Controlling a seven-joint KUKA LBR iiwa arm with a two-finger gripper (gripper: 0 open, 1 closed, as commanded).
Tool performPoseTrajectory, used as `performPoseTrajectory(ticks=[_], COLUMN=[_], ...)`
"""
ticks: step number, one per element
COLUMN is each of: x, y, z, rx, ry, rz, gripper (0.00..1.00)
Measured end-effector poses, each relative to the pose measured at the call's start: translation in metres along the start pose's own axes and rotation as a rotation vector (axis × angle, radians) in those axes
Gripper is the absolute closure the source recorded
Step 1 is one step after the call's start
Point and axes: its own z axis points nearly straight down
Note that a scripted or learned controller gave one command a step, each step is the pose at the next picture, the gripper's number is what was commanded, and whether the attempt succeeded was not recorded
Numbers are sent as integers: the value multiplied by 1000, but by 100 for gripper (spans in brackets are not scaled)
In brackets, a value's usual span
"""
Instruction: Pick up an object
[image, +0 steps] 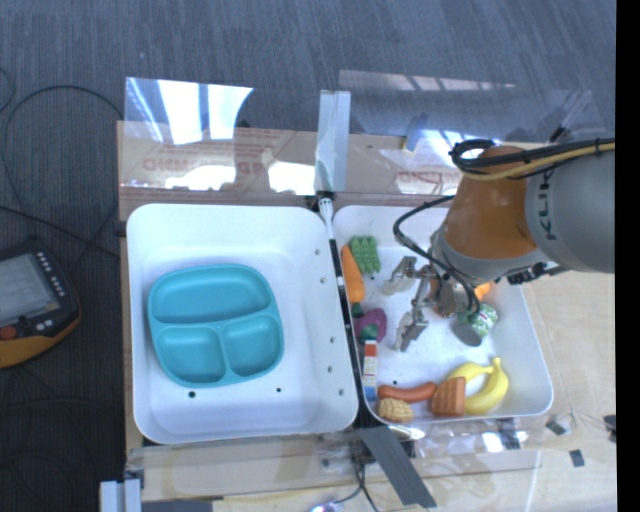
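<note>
The left bin holds a teal divided tray, and every candidate object lies in the right bin: carrot, purple piece, hot dog, banana. The pick appears not yet done. The gripper hangs low over the bin's bare middle, fingers spread apart with nothing between them; descent and closure remain.
</note>
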Motion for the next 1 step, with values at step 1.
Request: performPoseTrajectory(ticks=[1], x=[-11], y=[11], z=[1], rx=[1], ry=[5], rz=[136], gripper=[0])
